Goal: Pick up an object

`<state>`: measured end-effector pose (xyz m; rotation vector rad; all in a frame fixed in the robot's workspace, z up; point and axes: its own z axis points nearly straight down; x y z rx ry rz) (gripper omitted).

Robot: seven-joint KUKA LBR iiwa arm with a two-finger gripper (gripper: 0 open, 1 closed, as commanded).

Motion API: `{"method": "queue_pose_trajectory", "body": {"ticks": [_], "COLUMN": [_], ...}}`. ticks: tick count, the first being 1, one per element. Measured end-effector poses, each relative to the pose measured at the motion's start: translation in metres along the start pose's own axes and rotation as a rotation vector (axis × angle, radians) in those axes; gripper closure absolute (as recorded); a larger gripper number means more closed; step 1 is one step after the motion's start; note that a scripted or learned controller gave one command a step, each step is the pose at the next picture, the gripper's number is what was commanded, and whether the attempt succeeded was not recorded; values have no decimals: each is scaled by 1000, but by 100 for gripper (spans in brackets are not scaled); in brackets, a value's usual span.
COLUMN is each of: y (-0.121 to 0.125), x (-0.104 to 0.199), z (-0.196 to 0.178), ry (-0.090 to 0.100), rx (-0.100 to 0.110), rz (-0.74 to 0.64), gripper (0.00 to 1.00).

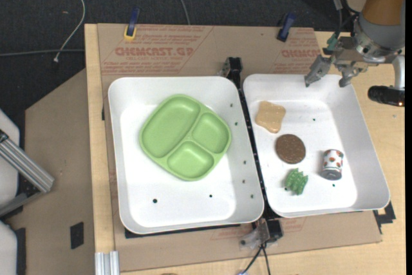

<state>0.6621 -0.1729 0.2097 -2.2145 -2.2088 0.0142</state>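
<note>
Underneath, a cardboard sheet covers the bench, pinned by two blue clamps, with dark carpet and cables beyond. Over the right bin's far rim hangs the gripper, fingers spread apart and holding nothing. Below it lie a tan biscuit, brown disc, small can and green toy, well spaced. A green divided plate sits in the left bin.

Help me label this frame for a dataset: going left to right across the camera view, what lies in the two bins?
Green divided plate → tan biscuit-shaped piece → round brown disc → small can. The green spiky toy overlaps the disc's span, so I leave it unplaced.
</note>
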Motion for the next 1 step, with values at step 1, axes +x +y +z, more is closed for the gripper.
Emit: {"method": "queue_pose_trajectory", "body": {"ticks": [1], "y": [3], "x": [1], "z": [-10], "ry": [-3], "rx": [-15], "rz": [-3], "gripper": [0]}}
